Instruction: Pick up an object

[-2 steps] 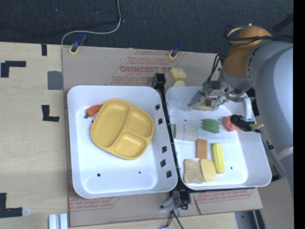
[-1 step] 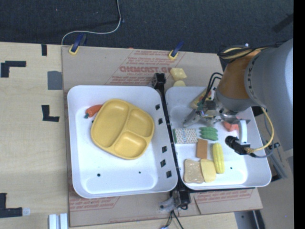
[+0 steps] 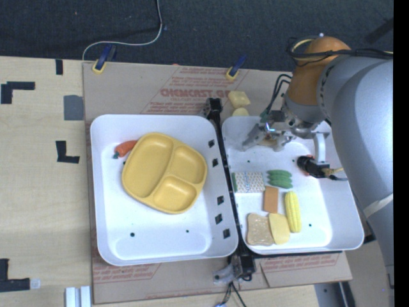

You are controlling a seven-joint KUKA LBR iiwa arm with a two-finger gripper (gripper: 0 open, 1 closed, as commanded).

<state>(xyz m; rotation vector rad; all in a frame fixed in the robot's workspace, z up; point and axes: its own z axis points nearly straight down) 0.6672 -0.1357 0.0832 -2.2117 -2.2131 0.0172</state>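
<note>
Dark carpet (image 3: pixel 192 11) across the top, crossed by a thin white cable (image 3: pixel 150 18). Below it, a pale wood tabletop (image 3: pixel 38 190) marked with black tape (image 3: pixel 16 91) pieces and a grey patch (image 3: pixel 73 107). On the tabletop, a brown cardboard sheet (image 3: pixel 185 88) printed with red lettering, clipped at its far edge by two blue-and-yellow clamps (image 3: pixel 102 58), one near each far corner. Two white bins (image 3: pixel 105 235) side by side on the cardboard, joined along the middle by a black strip (image 3: pixel 220 171). Even, soft light, faint shadows.
</note>
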